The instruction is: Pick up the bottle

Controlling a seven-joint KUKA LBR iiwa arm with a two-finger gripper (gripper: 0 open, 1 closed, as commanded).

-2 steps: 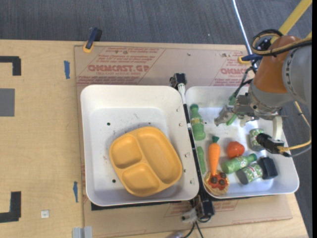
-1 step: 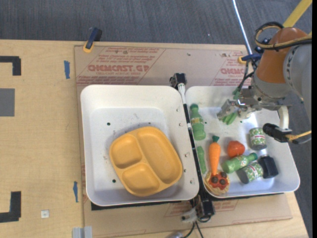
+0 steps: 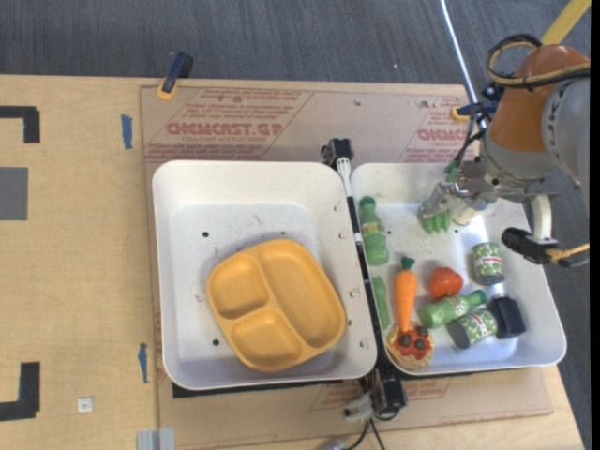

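Observation:
A green bottle (image 3: 373, 232) lies along the left wall of the right bin (image 3: 539, 345). A second green bottle (image 3: 452, 308) lies tilted near the bin's middle, beside a labelled bottle with a black cap (image 3: 486, 324). My gripper (image 3: 454, 202) hangs over the upper middle of the right bin, right of the first bottle and above the other two. A small green object (image 3: 433, 219) sits directly at its lower left tip; I cannot tell whether it is gripped.
The right bin also holds a carrot (image 3: 405, 293), a red vegetable (image 3: 446, 279), a green-labelled can (image 3: 487, 262), a small bowl of berries (image 3: 411, 345) and a thin green piece (image 3: 380, 300). A yellow divided plate (image 3: 277, 303) lies in the left bin (image 3: 187, 204).

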